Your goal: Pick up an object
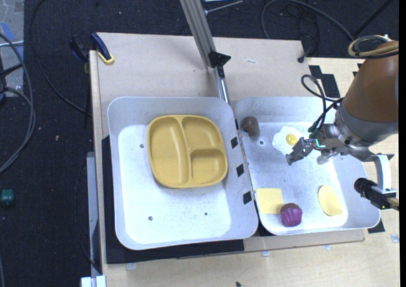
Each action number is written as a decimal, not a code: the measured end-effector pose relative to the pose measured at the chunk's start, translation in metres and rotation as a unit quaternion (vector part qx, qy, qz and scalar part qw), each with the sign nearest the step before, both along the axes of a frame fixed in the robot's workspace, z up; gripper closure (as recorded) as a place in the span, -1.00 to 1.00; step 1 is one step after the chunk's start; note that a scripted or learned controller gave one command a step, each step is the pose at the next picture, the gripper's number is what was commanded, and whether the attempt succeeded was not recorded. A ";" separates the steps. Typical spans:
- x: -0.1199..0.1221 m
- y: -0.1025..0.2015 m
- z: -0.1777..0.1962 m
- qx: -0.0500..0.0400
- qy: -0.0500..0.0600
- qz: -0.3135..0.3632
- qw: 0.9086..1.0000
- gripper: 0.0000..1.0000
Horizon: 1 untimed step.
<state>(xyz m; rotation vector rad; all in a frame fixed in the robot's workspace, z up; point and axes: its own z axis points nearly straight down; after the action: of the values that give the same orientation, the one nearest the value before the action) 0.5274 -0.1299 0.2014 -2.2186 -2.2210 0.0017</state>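
The gripper (297,154) hangs over the right bin (355,219), low above its floor, reaching in from the right on the grey arm (355,130) with its orange band (375,86). Whether it is open or closed cannot be made out from this angle, and nothing can be seen held in it.

Taking the gripper as the landmark, the toy fried egg (285,139), white with a yellow yolk, lies just beside it on the far-left side, so close that the dark tip seems to overlap the egg's edge. The brown rounded object (250,126) sits farther left of the gripper, near the bin's left wall. Toward the camera and to the left of the gripper lies the flat yellow square (269,200), and touching that square's near right corner is the purple berry-like toy (291,214). Toward the camera and slightly right of the gripper rests the pale yellow oval piece (330,200).

Well to the left of the gripper, across the divide between bins, the left bin (127,216) holds a yellow divided plate (188,150) with three compartments.
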 end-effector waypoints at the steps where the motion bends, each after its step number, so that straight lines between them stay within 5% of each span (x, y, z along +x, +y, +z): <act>1: 0.000 0.000 0.001 0.000 -0.001 0.000 1.000 -1.00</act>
<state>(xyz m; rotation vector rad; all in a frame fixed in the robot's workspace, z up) 0.5278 -0.1299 0.2020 -2.2193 -2.2222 0.0003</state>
